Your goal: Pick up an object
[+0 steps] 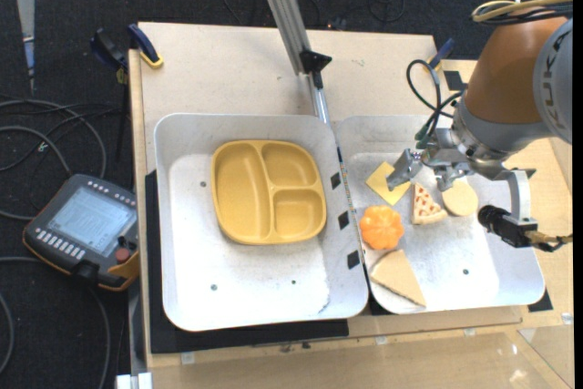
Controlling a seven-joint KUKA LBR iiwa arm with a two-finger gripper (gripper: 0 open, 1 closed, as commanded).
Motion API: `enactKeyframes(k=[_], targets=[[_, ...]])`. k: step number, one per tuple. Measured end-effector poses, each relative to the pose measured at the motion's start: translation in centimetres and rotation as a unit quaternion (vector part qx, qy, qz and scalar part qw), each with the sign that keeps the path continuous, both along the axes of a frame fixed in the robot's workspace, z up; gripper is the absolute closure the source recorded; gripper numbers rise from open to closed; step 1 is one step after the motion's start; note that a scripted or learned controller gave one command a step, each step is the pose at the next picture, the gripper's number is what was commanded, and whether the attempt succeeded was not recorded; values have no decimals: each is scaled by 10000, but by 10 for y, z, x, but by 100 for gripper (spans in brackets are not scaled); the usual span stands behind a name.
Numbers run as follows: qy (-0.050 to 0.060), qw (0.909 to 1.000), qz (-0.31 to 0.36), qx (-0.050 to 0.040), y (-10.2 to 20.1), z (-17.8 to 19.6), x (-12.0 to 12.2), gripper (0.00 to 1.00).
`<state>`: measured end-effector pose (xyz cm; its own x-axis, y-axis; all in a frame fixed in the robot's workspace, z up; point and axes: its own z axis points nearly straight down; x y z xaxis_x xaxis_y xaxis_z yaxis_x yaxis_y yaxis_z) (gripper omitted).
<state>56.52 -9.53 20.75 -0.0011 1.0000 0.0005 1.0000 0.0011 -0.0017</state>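
Nearest us lies a pale wedge, likely a toy bread or cheese slice [398,276], at the front of the right bin [510,282]. Just behind it sits a toy orange [382,228]; beside that we see a pizza slice [425,205], a yellow cheese square [386,182] and a round cream piece [460,199]. We judge they are clustered there as candidates for picking. Our gripper [426,161] hangs low over the cheese square and pizza slice; we cannot tell how far apart it stands, and we see nothing held. Across the divider, the left bin [182,287] carries a yellow divided plate [269,191]. Both bins rest on the desk [228,59].
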Motion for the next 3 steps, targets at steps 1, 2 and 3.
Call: enactKeyframes(k=[1,2,3], targets=[[0,10000,-4,-1,0,0,0,0],[15,10000,-9,-3,-3,-44,1,0],[-6,10000,-9,-8,-13,-96,-3,0]])
